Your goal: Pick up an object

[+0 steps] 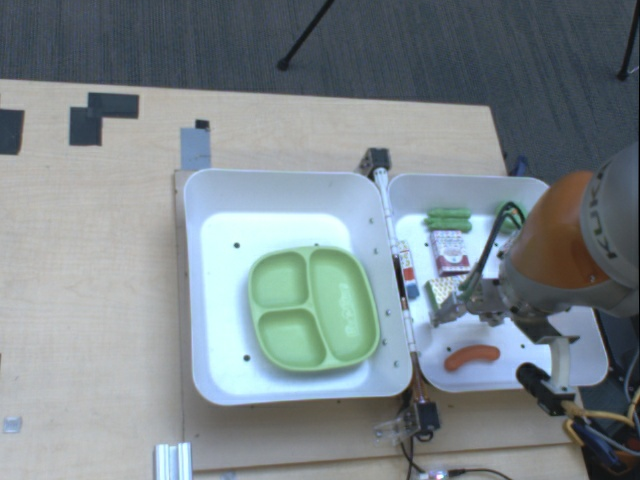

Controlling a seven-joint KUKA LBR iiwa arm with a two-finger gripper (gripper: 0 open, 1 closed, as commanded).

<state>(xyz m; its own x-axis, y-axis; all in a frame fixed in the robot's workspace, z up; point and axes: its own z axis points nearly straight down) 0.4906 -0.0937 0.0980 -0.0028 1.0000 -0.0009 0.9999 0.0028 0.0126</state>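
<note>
A: Starting at the left, what lies in the left bin?

B: A pale green divided plate, three compartments, sitting toward the bin's near right corner. No writing on it that I can read.

A: And along the wall shared by the two bins?

B: A narrow strip with red and blue marks lies just inside the right bin, running along that wall. Its print is too small to read.

A: The rest of the right bin?

B: A green pod-like item lies crosswise near the far edge. Just nearer sits a dark red packet with a white label, lettering illegible, long axis running far to near. An orange sausage lies near the near edge, its long axis nearly left to right, the right end slightly farther back.

A: The arm?

B: The arm leans in over the bin's right side, orange band uppermost. The gripper hangs just beyond the sausage, apart from it. Whether it is spread or pressed together, I cannot tell.
</note>
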